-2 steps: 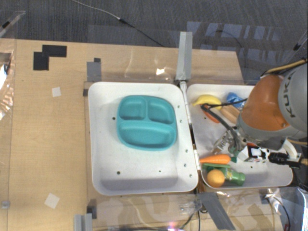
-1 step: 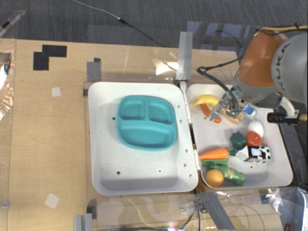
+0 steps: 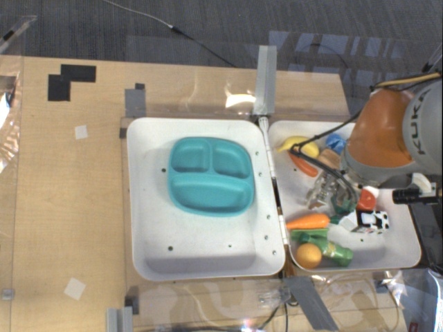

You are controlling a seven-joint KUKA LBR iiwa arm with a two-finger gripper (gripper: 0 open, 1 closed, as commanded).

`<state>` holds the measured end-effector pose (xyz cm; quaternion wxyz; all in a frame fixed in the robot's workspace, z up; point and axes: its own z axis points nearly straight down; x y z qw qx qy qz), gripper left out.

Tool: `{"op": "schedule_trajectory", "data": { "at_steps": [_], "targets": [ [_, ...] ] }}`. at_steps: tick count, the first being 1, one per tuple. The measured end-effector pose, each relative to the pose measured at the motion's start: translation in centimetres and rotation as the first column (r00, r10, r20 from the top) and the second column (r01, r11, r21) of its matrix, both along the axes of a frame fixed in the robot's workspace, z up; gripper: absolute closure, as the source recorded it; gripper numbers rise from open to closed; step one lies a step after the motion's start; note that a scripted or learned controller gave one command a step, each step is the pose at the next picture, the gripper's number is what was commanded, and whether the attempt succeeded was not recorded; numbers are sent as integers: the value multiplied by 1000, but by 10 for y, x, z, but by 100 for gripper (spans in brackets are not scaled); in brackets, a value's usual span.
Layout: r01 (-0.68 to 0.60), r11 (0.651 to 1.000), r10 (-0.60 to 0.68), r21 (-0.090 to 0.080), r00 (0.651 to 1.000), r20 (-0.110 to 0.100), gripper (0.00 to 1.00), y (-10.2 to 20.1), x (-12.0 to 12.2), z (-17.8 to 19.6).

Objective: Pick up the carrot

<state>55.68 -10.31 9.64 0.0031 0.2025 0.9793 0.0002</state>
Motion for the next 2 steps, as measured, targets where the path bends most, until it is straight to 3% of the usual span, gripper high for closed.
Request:
{"op": "schedule_trajectory", "data": {
  "at_steps": [1, 2],
  "targets": [
    [-132, 991, 132, -6, 991, 21, 0, 4, -56, -4],
    [-138, 990, 138, -9, 990, 31, 100, 5, -52, 8]
  ]
}}
